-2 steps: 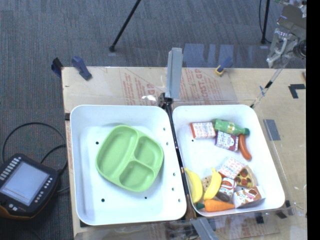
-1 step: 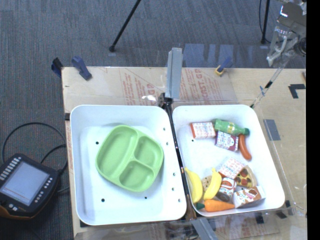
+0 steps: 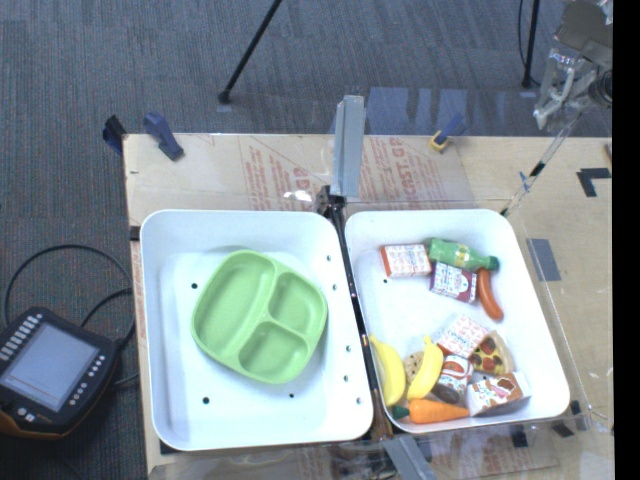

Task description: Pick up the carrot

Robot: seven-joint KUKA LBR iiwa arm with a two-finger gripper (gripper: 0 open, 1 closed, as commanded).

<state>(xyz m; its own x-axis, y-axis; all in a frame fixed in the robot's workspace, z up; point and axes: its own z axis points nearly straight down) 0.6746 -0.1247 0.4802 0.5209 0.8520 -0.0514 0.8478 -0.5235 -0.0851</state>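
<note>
The orange carrot [image 3: 438, 411] lies on its side at the front edge of the right bin [image 3: 520, 258], its green top pointing left. It touches the two bananas [image 3: 405, 368] behind it and a small carton [image 3: 492, 396] to its right. My gripper [image 3: 556, 100] hangs high at the far right, beyond the bin's back corner and well away from the carrot. It is open with nothing between its fingers.
The right bin also holds a green bottle [image 3: 462, 255], a sausage [image 3: 489, 295], a pizza slice [image 3: 489, 352] and several small cartons. A green divided plate [image 3: 262, 314] sits in the left bin [image 3: 165, 268]. A grey post [image 3: 349, 148] stands behind the bins.
</note>
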